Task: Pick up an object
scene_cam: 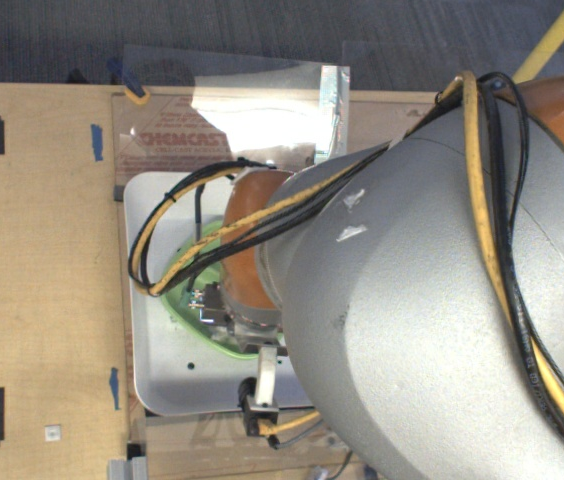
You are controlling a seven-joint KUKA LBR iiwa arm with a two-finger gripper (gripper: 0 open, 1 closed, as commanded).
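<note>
— Where is the thing you must pick?

— A green object point(184, 306) lies in the white bin point(152, 368), directly under my end effector point(224, 313), showing at its left side. Its long axis I cannot tell.

— How many things?

— I count one green object and one bin.

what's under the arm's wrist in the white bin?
A green curved object peeks out beneath the wrist, lying on the shallow white bin. The grey arm covers the rest of it and most of the bin.
</note>
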